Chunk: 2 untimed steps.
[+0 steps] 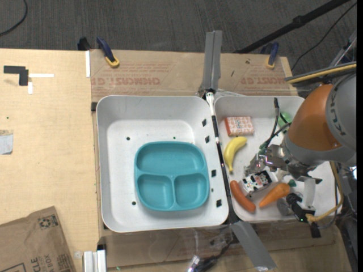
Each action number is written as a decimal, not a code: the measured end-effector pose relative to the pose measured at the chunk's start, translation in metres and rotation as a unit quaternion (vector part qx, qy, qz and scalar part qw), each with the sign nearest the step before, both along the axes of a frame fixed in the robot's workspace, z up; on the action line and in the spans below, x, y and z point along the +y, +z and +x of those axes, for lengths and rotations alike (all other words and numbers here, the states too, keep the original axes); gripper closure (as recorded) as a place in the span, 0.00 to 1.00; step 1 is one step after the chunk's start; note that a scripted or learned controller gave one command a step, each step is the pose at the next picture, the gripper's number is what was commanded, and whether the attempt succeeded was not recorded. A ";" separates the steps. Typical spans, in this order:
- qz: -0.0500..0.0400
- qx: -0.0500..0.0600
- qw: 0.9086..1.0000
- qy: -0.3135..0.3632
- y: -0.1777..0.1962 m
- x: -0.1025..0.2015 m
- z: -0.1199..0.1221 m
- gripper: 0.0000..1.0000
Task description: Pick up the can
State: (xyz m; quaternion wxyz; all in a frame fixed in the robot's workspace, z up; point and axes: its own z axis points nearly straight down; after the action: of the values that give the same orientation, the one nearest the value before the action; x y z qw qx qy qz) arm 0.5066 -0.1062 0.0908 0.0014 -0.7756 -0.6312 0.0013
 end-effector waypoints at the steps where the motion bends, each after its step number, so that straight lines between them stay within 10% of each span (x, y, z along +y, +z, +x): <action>1: -0.001 -0.001 0.999 -0.048 0.000 0.009 -0.022 0.00; 2: -0.002 -0.001 0.999 -0.050 0.009 0.006 -0.021 1.00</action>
State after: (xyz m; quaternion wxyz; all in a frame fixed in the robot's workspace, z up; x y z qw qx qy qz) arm 0.4852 -0.0998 0.1000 -0.0008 -0.8063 -0.5914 0.0016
